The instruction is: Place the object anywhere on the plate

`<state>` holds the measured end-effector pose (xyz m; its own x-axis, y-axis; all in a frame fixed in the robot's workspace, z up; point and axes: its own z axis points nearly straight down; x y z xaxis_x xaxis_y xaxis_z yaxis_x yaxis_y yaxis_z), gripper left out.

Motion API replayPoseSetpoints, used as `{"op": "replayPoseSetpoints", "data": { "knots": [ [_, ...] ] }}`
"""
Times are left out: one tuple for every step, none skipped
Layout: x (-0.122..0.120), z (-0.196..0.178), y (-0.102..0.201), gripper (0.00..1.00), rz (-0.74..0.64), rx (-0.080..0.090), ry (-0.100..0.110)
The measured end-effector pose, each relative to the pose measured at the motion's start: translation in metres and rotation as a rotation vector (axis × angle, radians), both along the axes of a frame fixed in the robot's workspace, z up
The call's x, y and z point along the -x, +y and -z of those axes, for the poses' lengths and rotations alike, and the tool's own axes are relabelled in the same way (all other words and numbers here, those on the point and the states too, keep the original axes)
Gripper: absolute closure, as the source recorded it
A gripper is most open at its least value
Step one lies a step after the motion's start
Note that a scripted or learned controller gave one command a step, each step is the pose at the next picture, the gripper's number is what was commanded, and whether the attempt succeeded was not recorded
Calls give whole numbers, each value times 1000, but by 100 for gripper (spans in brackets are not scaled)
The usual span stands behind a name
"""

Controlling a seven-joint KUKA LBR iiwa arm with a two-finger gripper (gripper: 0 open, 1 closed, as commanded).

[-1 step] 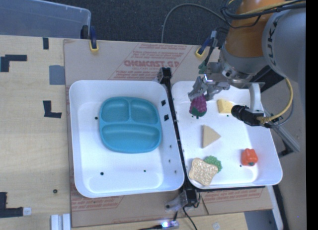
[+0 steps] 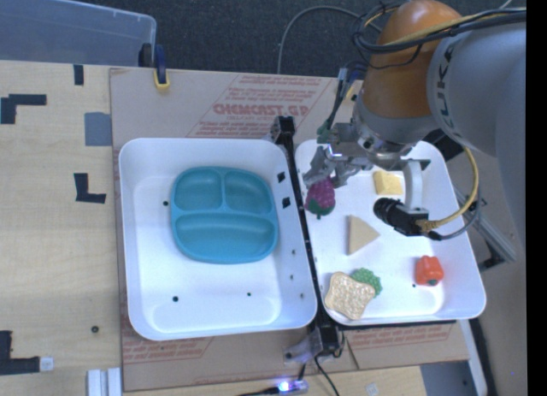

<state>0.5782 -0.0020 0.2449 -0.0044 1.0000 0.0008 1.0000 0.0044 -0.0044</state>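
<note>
Blue plate (image 2: 225, 215), three compartments, lies in the left bin (image 2: 137, 240); the right bin (image 2: 461, 300), just beside the plate's bin, holds the rest. Gripper (image 2: 325, 182) hangs over the right bin's near-plate edge with a purple grape bunch (image 2: 321, 199) directly under its fingertips, touching or nearly so; whether the fingers pinch it cannot be told. Farther from the plate: cheese wedge (image 2: 361, 234), yellow block (image 2: 388, 183), toast (image 2: 349, 296) touching broccoli (image 2: 367, 280), and orange-red pepper (image 2: 428, 270).

A single fixed camera looked down at a slant on both white bins (image 2: 137, 240), the arm (image 2: 479, 69) entering from the right.
</note>
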Motion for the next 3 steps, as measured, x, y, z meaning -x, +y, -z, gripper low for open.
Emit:
{"op": "replayPoseSetpoints", "data": {
  "knots": [
    [17, 12, 41, 100, 0, 0, 0],
    [48, 18, 97, 100, -2, 1, 1],
    [46, 17, 94, 0, 2, 1, -1]
  ]
}}
